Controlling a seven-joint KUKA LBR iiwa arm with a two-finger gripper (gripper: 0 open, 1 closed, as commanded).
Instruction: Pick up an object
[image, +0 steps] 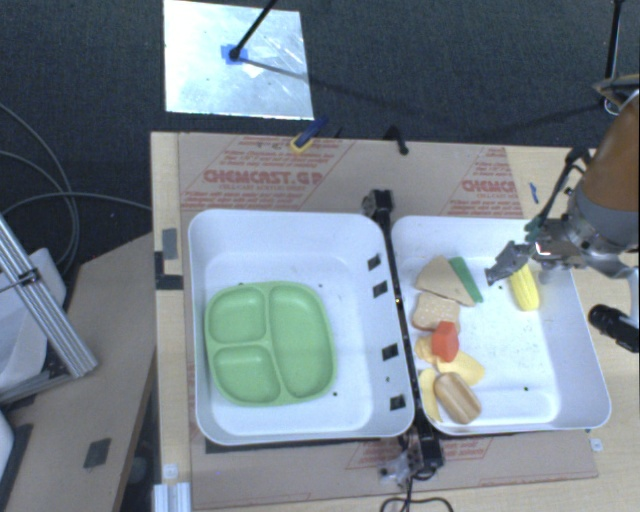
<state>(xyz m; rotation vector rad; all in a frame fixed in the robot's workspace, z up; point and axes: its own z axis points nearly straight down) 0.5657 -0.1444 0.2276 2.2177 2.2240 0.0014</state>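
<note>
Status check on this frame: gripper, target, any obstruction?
Gripper low over right bin, beside the corn; nothing seen held. Other toy food clustered at bin's left. Green tray in left bin.

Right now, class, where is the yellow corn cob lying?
In the camera view the yellow corn cob lies in the right bin, near its far right corner, just below the gripper and right of the green stick.

Arm (612, 190) cut off at right edge — corn (524, 287) partly hidden.

Bench (170, 300) under two white bins (290, 235)
</note>
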